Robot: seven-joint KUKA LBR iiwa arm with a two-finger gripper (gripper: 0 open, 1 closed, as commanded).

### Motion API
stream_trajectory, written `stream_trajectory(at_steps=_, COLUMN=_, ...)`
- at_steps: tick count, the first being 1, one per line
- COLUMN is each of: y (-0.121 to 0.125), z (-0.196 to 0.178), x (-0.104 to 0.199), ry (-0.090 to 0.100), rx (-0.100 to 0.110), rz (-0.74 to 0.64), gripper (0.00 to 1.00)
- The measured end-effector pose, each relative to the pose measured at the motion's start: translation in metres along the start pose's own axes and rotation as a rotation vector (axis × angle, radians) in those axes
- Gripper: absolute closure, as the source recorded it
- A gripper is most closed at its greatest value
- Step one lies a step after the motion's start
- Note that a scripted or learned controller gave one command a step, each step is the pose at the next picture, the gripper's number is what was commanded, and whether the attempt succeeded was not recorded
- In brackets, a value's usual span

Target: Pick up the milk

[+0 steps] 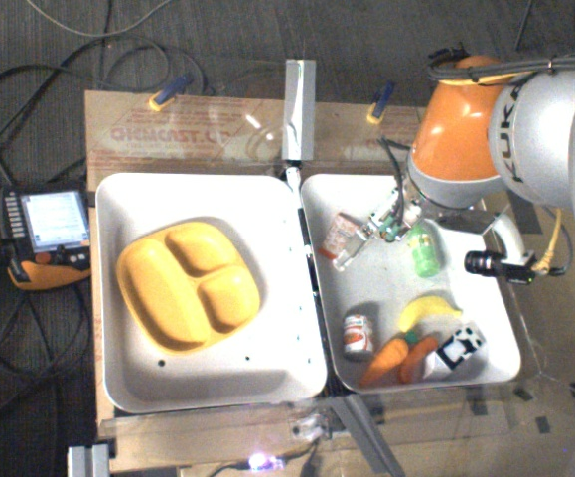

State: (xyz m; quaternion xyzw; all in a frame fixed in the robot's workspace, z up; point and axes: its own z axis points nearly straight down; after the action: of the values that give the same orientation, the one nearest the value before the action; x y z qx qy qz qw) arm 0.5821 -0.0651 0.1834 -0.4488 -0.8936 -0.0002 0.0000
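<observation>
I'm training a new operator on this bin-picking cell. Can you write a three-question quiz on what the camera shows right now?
1. True or false: the yellow tray sits in the right bin.
2. Which lies nearest the gripper? A) carrot B) clear cup C) banana
3. What colour is the bottle beside the gripper?

Key: 1 false, it's in the left bin; 2 B; 3 green.

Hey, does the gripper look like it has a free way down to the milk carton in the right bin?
Probably yes. The milk carton lies in the right bin's lower right corner, against a carrot and just below the banana, with its top uncovered. The gripper sits higher up the same bin.
</observation>
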Motion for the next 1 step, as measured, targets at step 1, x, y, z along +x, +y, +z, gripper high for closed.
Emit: stream_trajectory(at_steps=1, y=0.0063, z=0.08, x=-0.0791, ry=-0.01, rx=-0.012, rz=0.131, gripper=0.0)
